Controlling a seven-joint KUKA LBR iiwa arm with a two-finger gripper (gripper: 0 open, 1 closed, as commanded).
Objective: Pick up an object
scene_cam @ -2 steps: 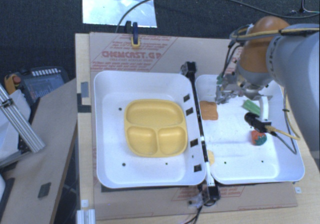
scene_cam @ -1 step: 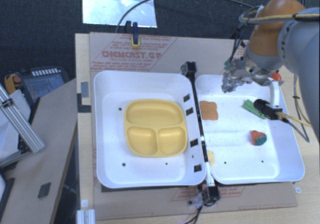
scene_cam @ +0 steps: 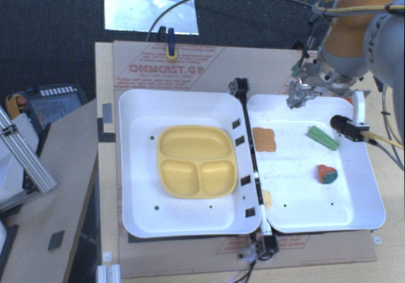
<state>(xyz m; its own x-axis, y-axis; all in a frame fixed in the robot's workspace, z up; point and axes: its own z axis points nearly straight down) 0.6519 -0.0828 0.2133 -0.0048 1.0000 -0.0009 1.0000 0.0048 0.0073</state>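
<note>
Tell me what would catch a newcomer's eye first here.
The yellow divided tray in the middle of the left bin stands out most. Next, the arm's orange band at upper right, with the gripper over the right bin's far edge. That bin holds an orange piece, a green stick and a red-and-green object.

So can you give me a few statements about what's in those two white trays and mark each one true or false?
1. The yellow divided plate lies in the left tray. True.
2. The green stick lies on the yellow plate. False: it lies in the right tray, toward its far right side.
3. The orange square lies in the right tray, near the divider between the trays. True.
4. The gripper is down among the items at the near edge of the right tray. False: it is at the tray's far edge, apart from all of them.
5. The red and green lump lies nearer the camera than the green stick. True.
</note>
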